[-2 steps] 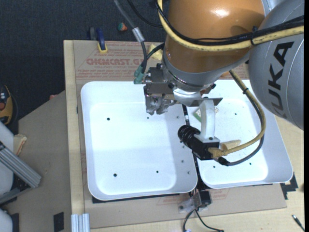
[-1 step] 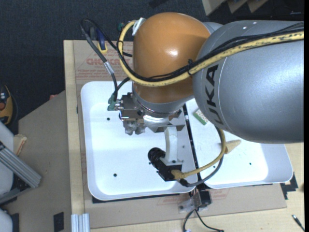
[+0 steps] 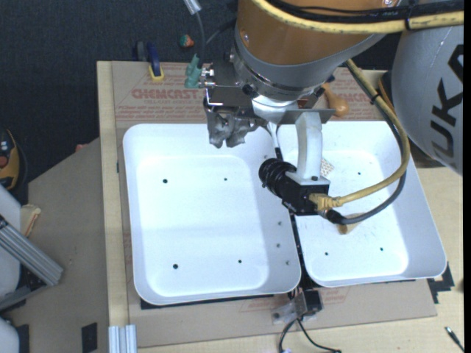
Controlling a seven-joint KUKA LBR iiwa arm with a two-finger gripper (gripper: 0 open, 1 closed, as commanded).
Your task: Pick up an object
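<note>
My gripper [image 3: 227, 129] hangs low over the back edge of the left white bin [image 3: 147, 197], near the wall it shares with the right bin [image 3: 383, 197]. Nothing shows under it or in it. In the right bin a small speckled object [image 3: 324, 169] peeks out from behind the arm's white bracket. A small brown piece [image 3: 344, 227] lies near the middle of that bin, by the yellow cable. A brown-orange object [image 3: 338, 104] sits at that bin's back edge, partly hidden by the arm.
The arm's body [image 3: 309, 28] covers the back of both bins. A black cable fitting [image 3: 288, 184] and a yellow hose [image 3: 375, 190] hang over the divider and the right bin. Clamps [image 3: 154, 59] stand on the cardboard behind the left bin.
</note>
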